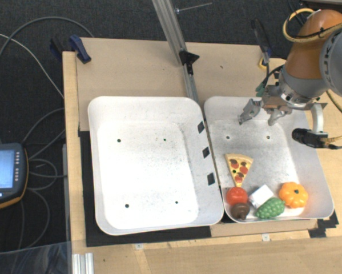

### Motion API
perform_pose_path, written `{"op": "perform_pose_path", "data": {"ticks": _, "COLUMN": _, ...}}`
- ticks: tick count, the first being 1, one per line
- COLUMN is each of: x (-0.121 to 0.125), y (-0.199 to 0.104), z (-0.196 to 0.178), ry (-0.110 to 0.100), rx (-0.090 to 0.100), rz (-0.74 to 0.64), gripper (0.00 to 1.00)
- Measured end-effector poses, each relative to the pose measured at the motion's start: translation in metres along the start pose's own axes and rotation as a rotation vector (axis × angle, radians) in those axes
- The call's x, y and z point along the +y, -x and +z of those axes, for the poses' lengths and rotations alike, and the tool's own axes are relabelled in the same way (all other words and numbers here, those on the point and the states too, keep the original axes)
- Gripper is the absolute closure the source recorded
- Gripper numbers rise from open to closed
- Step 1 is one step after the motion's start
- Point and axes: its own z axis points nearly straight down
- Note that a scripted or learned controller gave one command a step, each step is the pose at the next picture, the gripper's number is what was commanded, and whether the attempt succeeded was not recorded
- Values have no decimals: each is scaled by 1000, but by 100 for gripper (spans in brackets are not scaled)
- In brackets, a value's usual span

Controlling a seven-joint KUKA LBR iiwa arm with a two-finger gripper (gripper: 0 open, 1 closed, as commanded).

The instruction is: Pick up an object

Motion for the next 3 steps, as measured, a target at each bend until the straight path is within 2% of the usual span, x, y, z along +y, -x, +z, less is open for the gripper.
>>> {"op": "perform_pose_path", "data": {"ticks": 1, "x": 9, "y": 0, "z": 55, "ry": 0, "rx": 0, "rz": -2, "gripper": 0}}
{"op": "perform_pose_path", "data": {"ticks": 2, "x": 10, "y": -1, "z": 64, "ry": 3, "rx": 0, "rz": -2, "gripper": 0}}
{"op": "perform_pose_path", "data": {"ticks": 3, "x": 11, "y": -1, "z": 51, "ry": 7, "rx": 0, "rz": -3, "gripper": 100}}
